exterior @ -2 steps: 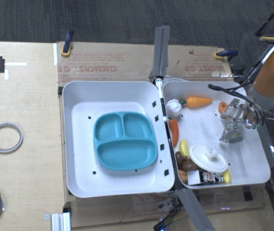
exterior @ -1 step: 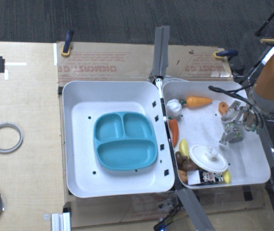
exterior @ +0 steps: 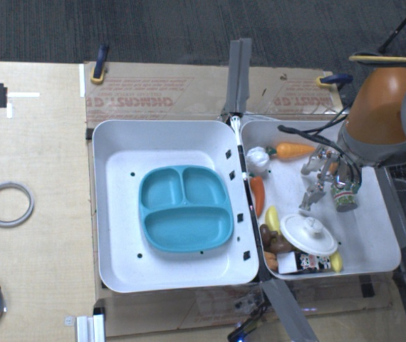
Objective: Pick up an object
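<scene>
My gripper [exterior: 310,184] hangs over the middle of the right bin [exterior: 374,251], open, with nothing between its fingers. A small green and red can [exterior: 346,197] stands just to its right, below the wrist and outside the fingers. An orange carrot [exterior: 295,149] lies at the bin's back, beside a white bulb-shaped object [exterior: 257,159]. A white domed lid [exterior: 310,234] rests in front of the gripper. Along the left wall lie a second orange piece [exterior: 258,193] and a yellow piece [exterior: 272,219].
The left bin [exterior: 110,212] holds a blue divided plate [exterior: 186,207]. In the right bin's front corner sit a brown item [exterior: 275,243], a small printed box [exterior: 304,263] and a yellow bit [exterior: 337,262]. A grey ring [exterior: 7,204] lies on the bench at far left.
</scene>
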You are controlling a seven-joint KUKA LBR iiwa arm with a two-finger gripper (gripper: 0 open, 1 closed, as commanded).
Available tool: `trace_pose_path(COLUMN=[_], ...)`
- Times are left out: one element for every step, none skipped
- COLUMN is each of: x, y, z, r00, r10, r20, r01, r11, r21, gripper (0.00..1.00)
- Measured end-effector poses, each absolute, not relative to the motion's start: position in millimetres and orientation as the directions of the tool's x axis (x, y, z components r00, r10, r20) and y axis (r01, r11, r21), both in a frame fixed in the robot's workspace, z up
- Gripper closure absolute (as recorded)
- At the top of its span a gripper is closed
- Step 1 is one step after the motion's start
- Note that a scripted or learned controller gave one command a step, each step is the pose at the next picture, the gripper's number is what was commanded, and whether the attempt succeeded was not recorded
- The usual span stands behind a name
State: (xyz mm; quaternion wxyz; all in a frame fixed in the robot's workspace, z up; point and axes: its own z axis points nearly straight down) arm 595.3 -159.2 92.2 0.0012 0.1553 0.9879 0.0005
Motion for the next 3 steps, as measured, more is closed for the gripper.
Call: trace_pose_path(x=[640.7,637.2,618.4], y=[-143,-212,-221], z=[91,103,93], r00=[-0.930,-0.970,-0.953], r10=[0.367,0.241,0.304], r20=[0.015,-0.005,-0.005], r01=[0.367,0.241,0.304], r11=[0.930,0.970,0.953], r21=[-0.008,0.000,0.001], gripper=[0.00,0.00,0.00])
